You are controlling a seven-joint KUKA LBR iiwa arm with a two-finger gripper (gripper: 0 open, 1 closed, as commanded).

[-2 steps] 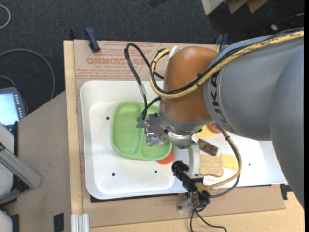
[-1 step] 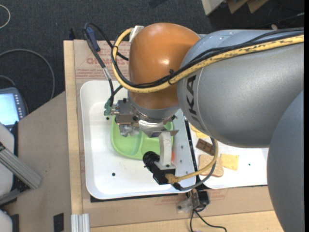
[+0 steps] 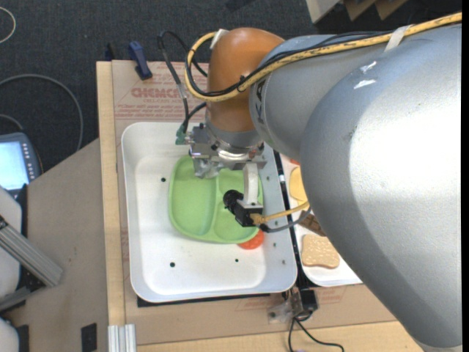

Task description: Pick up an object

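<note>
Camera view — green tray [image 3: 195, 207] lies lengthwise up-down.

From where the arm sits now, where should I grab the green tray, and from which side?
Probably the green tray's raised left rim, coming straight down from above. It lies flat in the left bin, so only the thin rim offers a pinch. That edge is bare; the gripper and an orange item crowd the right.
</note>
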